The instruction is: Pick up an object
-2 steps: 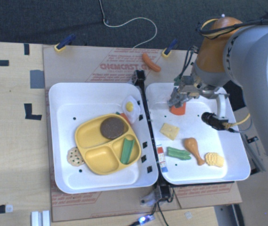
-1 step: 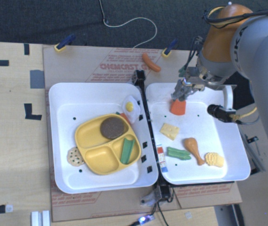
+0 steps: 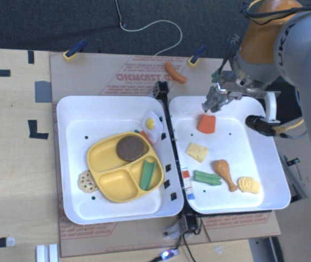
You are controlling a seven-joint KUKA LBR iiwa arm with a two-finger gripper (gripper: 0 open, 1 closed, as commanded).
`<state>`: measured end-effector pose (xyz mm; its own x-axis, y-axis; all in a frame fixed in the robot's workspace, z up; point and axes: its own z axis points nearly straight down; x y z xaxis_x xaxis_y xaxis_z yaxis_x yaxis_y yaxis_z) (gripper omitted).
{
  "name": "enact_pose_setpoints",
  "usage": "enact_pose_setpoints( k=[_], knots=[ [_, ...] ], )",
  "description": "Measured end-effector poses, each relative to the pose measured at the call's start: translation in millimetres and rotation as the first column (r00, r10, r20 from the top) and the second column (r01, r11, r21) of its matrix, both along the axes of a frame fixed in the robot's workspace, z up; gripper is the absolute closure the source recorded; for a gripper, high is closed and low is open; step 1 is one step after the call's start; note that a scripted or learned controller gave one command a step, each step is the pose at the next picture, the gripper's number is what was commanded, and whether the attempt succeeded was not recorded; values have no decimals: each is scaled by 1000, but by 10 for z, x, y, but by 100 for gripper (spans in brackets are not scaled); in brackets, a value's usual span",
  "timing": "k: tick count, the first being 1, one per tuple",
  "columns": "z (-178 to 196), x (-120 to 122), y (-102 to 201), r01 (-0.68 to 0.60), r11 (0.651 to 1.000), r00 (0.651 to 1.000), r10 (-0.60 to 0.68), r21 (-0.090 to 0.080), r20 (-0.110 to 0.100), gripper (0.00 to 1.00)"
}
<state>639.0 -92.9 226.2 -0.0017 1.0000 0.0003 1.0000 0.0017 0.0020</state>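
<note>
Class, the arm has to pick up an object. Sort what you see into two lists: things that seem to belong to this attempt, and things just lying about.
In play:
- gripper, poised just above the orange-red block
- orange-red block, right bin

Lying about:
- cheese wedge
- green pod
- drumstick
- yellow tray in the left bin
- cookie
- sausage outside the bins

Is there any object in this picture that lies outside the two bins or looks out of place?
Yes. A toy sausage lies on the cardboard behind the bins, outside both. In the left bin, a cookie sits beside the yellow tray, not on it.
</note>
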Motion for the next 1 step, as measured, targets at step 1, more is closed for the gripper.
enact_pose_setpoints(
  k=[1],
  knots=[
    [-74, -87, 473, -3, 1000, 1000, 3, 1, -5, 100]
  ],
)
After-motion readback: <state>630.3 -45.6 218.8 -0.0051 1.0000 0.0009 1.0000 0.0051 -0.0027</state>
